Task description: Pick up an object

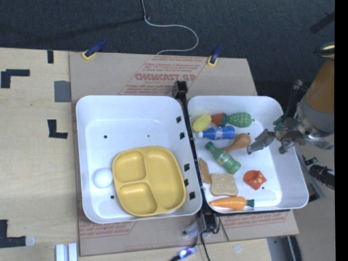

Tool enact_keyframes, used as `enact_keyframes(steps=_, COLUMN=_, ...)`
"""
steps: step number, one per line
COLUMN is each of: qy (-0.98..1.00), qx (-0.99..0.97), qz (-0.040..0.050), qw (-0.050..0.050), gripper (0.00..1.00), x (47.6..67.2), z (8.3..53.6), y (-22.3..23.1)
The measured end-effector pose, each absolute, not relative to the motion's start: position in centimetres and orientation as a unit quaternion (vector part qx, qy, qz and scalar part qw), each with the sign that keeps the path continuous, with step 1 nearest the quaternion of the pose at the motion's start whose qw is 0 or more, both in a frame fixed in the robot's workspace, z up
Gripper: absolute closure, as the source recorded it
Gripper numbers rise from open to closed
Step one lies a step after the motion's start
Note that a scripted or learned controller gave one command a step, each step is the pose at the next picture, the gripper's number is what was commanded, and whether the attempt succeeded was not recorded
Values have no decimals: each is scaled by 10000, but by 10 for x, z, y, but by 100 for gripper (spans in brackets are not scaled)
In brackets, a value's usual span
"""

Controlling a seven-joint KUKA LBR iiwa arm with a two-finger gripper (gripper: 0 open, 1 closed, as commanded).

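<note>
A: Your gripper (270, 141) sits over the right bin (270, 103), near its right wall, two dark fingers spread wide apart with nothing between them

B: How much room do you have there?

A: Bare white floor lies under and around the fingers on that right side. The toys crowd the left half, up against the divider between the bins

B: What's nearest to you?

A: The brown drumstick (239, 142), just left of the left fingertip, lying at a slant. Below the fingers a red piece (254, 179) sits alone with open floor on every side

B: And the rest of the pile?

A: Along the top you see a yellow lemon (201, 122), a green bumpy vegetable (240, 119), then a blue bottle (219, 133) on its side. A green bottle (223, 158) lies tilted below it, a slice of bread (223, 185) under that, and a carrot (230, 203) lies close along the near wall

B: The left bin (95, 118)?

A: A yellow divided plate (148, 179) fills its near half, a white ball (102, 178) touching the plate's left edge
</note>
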State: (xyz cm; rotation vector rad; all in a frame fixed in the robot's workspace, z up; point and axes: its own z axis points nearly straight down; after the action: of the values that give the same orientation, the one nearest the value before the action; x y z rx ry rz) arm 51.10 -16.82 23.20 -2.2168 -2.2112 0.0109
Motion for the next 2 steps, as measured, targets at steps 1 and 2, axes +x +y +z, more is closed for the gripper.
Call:
enact_keyframes(steps=1, qy=-7074, qx=-7068, qz=9, qw=11, gripper=0, x=513, z=237, y=-168)
enact_keyframes(steps=2, qy=-7072, qx=-7070, qz=22, qw=36, gripper=0, x=502, z=179, y=-165)
